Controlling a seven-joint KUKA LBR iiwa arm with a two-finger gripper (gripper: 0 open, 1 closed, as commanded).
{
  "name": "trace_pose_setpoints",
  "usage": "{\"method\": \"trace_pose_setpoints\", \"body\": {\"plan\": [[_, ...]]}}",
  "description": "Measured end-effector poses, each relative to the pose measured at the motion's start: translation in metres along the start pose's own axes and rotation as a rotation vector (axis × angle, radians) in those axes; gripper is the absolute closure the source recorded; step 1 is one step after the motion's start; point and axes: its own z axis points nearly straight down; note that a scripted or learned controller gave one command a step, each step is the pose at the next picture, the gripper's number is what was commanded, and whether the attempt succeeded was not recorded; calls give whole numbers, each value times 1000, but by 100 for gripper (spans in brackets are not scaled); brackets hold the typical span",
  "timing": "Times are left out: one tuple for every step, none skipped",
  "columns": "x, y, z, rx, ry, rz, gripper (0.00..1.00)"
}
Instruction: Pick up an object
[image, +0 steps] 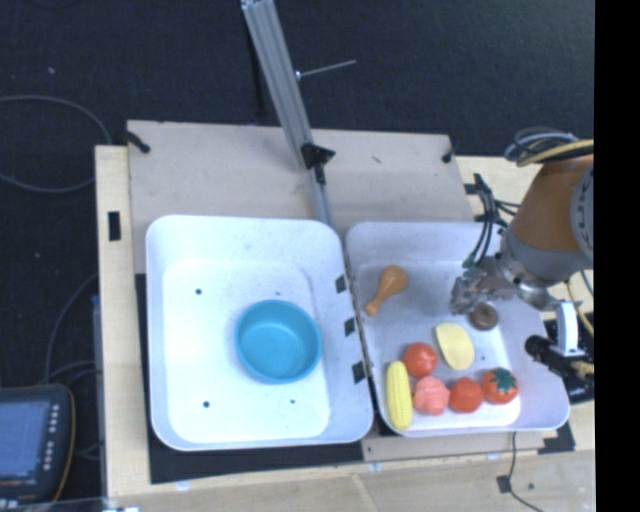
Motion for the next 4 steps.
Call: {"method": "trace_pose_setpoints", "body": {"plan": [[5,0,-64,1,1,-4,100],[4,2,-112,1,1,-6,100],[3,2,-75,9,-2,1,100],[53,3,-76,8,1,-6,100]]}}
